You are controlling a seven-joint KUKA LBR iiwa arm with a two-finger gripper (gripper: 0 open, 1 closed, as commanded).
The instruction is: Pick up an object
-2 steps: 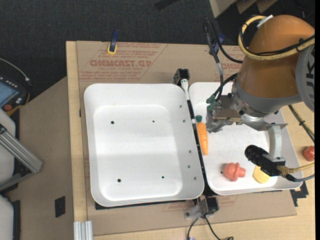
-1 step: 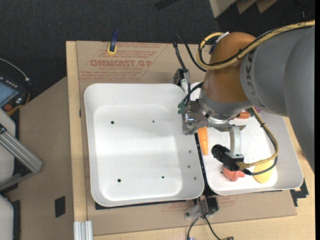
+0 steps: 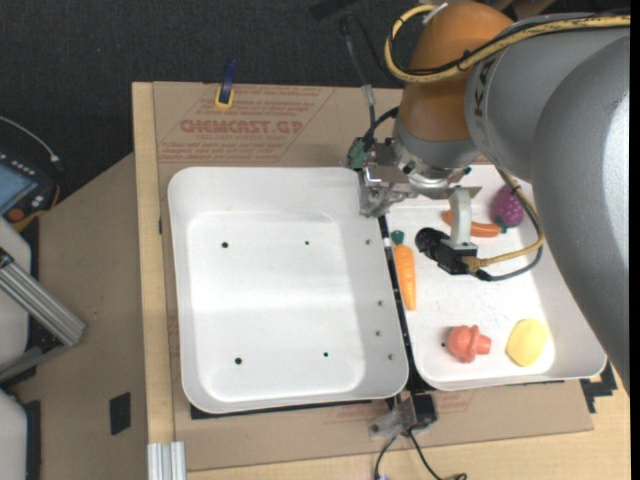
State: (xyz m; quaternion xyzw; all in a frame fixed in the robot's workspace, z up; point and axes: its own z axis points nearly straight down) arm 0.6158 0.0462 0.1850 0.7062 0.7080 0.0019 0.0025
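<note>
While the arm point(image 3: 560, 118) leans in from three o'clock, we start at the near edge of the right bin point(image 3: 560, 363). Two small pieces sit at about five o'clock in that bin: a reddish-pink lumpy toy point(image 3: 466, 342), and just beside it at its three o'clock, a yellow lemon-shaped piece point(image 3: 528, 341), smooth and rounded. The two are near each other but apart.

Moving up, the carrot point(image 3: 404, 276) lies along the bin's nine o'clock edge, right by the seam between the bins. It is bright orange, long and tapered, its narrow tip pointing to six o'clock and a small green top at twelve o'clock.

The left bin point(image 3: 200, 368) spreads out at nine o'clock of the carrot, a plain white floor with a few dark dots.

Farther back, the gripper point(image 3: 415, 203) hangs over the right bin's far left corner, at roughly twelve o'clock of the carrot, with a black part point(image 3: 445, 250) and a cable below it. How the jaws stand I cannot tell; nothing is seen between them. At three o'clock of the gripper sit a slim orange-red piece point(image 3: 484, 230) and a purple grape-like cluster point(image 3: 508, 208), close together.

Beyond both bins, brown cardboard point(image 3: 250, 123) with red lettering lies at twelve o'clock.
</note>
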